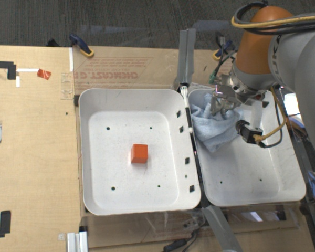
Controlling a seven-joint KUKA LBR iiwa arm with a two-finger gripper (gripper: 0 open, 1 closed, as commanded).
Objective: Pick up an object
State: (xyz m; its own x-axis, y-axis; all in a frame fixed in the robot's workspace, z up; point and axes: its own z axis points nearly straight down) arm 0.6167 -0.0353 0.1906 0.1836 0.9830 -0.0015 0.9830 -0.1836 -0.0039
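Observation:
A crumpled light-blue cloth (212, 129) lies in the far left corner of the right bin (262, 189). My gripper (219, 109) is down at the cloth's top edge, pressed into its folds. The arm's orange band and grey wrist stand over it. An orange cube (139, 154) rests alone near the middle of the left bin (92, 140), far from the gripper.
The grey divider rail (187, 62) runs between the two bins. Cables loop beside the wrist at the right bin's far side. The cardboard sheet (121, 70) and a wooden bench top with small clamps lie behind and to the left.

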